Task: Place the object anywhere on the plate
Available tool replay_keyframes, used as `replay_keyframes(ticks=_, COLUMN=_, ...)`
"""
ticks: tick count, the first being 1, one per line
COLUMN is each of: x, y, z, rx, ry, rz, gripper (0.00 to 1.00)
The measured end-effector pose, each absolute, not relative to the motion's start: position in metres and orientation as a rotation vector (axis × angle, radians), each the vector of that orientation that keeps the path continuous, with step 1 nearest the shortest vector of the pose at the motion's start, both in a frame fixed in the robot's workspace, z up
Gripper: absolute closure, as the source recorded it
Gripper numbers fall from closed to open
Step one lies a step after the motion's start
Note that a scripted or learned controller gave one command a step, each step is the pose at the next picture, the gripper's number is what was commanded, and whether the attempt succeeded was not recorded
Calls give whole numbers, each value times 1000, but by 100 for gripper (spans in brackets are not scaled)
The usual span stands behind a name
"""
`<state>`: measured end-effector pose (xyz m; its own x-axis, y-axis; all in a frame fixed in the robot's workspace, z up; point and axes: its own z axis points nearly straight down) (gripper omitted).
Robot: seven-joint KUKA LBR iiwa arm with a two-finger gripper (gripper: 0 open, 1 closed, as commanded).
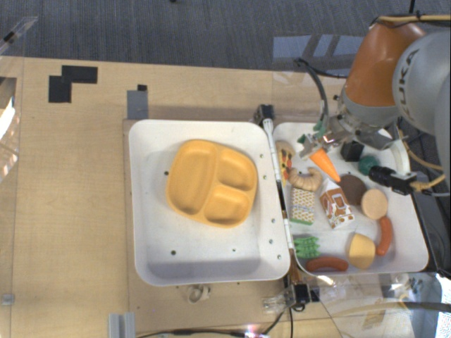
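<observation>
A yellow plate [211, 182] with three compartments lies in the left bin [151, 252], with nothing on it. My gripper [318, 138] hangs low over the back of the right bin [416, 259], right at the leafy top end of an orange toy carrot [325, 163]. The carrot lies on the bin floor, pointing toward the front right. The wrist and the orange band [377, 62] hide the gripper from above. I cannot make out whether anything is held.
The right bin holds several toy foods: a croissant [306, 180], a checkered packet [303, 206], a brown-and-white box [337, 208], a brown oval [352, 187], a tan disc [374, 204], a cheese wedge [361, 251], two sausages [325, 264] and a green piece [306, 245]. A black cable runs along the divider.
</observation>
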<state>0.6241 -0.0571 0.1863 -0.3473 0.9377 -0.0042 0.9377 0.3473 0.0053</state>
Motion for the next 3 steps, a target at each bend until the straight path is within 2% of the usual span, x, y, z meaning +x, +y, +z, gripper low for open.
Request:
replay_keyframes(ticks=1, x=619, y=15, z=185, rx=1943, ry=2464, rz=6, gripper=100)
replay_keyframes(ticks=2, x=619, y=11, z=185, rx=1948, ry=2459, rz=4, gripper=0)
replay_keyframes(ticks=3, x=621, y=13, z=197, rx=1936, ry=2462, rz=11, gripper=100)
